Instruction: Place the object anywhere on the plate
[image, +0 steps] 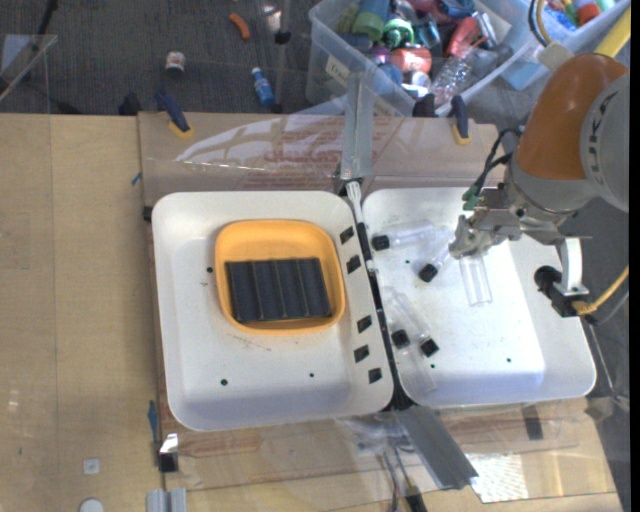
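Camera view looks down at a slant on two white bins side by side. Left bin (190, 390) fills centre-left of frame and holds the orange plate (280, 236), squarish with rounded corners, sitting in the upper-middle of that bin. A dark ribbed rectangular insert (278, 290) lies flat on the plate, covering most of its floor, so only the orange rim is bare. Plate likely parked mid-bin so a drop anywhere over it lands on target

Right bin (520, 370) sits centre-right. Arm (565, 120) comes in from upper right, orange band up top, wrist angled down over the upper part of this bin. Gripper (475, 262) hangs close above the bin floor, right of the divider (368, 290) between the bins

Object to move looks like a clear, tube-like item (478, 283) just under the gripper tip, upright in frame, near-transparent against the white floor, hard to outline. More clear plastic bits (412, 238) lie near the upper left of the right bin, with small black pieces (428, 271) scattered close to the divider

Jaws: pointing down at the clear item, but cannot tell how wide they stand, nor whether the item is between them or just lying on the floor below. Not calling it grasped. Object reads as in the right bin, well apart from the plate; carry across the divider not yet done
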